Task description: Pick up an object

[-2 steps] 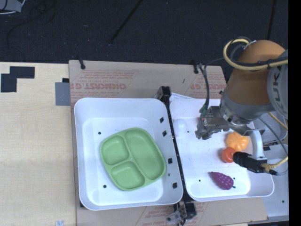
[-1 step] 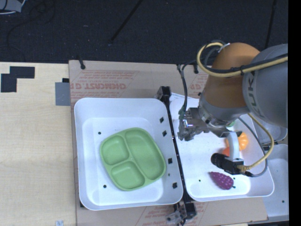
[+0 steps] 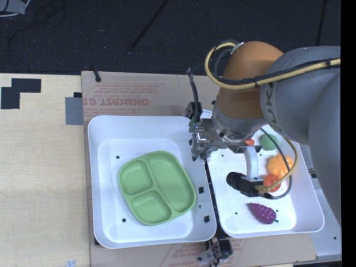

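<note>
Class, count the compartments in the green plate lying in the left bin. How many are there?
3. On the green plate: the upper-left compartment, the lower compartment nearest the camera, and the long right compartment. None looks hidden.

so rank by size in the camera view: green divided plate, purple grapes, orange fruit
1. green divided plate, clearly largest
2. purple grapes and orange fruit: look alike, fruit partly hidden, so unranked

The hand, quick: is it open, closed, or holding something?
Hand: cannot be told from this view whether it is open, closed or holding anything.
</note>
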`<state>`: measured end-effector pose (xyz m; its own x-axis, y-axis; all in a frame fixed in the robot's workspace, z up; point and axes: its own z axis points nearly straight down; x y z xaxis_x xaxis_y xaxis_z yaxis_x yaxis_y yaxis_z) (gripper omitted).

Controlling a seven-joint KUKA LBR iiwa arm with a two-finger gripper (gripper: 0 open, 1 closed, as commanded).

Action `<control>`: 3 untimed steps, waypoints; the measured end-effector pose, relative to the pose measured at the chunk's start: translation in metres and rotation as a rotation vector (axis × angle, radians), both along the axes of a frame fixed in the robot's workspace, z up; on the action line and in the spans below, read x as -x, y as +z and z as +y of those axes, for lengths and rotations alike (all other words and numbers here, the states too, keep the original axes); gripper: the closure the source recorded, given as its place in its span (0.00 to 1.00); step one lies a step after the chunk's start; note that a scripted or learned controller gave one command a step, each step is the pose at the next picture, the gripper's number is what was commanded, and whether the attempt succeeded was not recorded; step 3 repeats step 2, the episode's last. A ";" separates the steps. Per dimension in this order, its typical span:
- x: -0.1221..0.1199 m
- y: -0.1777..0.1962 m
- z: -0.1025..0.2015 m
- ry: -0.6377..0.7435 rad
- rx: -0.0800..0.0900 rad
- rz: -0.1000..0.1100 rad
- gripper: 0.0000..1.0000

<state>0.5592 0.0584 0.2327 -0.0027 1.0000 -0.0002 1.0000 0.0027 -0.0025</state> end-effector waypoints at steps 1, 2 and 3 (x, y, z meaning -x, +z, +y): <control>-0.005 -0.013 0.047 0.001 -0.001 0.002 1.00; -0.005 -0.012 0.045 -0.001 0.001 0.001 0.00; -0.005 -0.012 0.045 -0.001 0.001 0.001 0.00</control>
